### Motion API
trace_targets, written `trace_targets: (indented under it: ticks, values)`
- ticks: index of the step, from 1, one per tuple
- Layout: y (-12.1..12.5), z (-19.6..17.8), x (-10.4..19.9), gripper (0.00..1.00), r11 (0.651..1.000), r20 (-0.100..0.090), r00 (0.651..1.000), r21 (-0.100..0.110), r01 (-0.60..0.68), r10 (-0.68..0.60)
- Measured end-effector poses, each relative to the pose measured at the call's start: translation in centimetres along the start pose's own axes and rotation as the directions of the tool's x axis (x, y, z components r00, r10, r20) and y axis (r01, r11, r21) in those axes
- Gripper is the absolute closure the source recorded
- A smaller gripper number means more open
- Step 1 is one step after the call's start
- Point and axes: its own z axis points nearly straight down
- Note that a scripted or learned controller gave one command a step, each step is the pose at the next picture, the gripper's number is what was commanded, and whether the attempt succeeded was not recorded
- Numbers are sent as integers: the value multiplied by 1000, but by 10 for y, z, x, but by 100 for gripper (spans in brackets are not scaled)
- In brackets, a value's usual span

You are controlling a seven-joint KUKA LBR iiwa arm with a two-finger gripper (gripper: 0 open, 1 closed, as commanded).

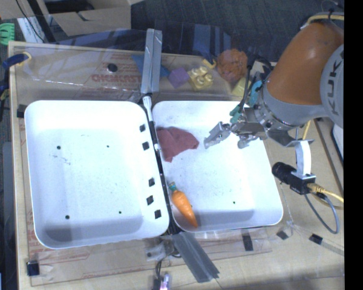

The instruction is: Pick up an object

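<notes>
Tool (231,134) first: your two fingers hung spread apart over the upper part of the right bin (254,205), one reaching left toward the middle of the bin, the other shorter and nearer the wrist, with nothing pinched between them. That was an empty, parted tool hovering above the white floor.

Starting near the camera, the carrot (183,205) lay in the right bin's lower left corner, hard against the divider wall, its long axis running from green top at upper left down to the tip at lower right. It sat well apart from your tool, below and to its left.

Farther up, the reddish-brown cloth-like lump (175,141) lay flat against the same divider, just left of your leading fingertip and nearly level with it. That was the closer candidate, I judged: a short reach left would put you over it, while the carrot called for a longer run down and left, with the fingers turned across its slanted length.

The left bin (42,162) beside it held nothing you could grab.

Farthest back, beyond the bins on the tabletop (327,246), a purple block (178,77), a yellow toy (201,76) and a brown ball (231,64) sat clustered, outside the bins.
</notes>
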Motion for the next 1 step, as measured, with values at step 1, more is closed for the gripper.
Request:
trace_targets:
  ticks: [1]
  values:
    - [46, 142, -29, 0, 984, 0, 984, 2, -180, 180]
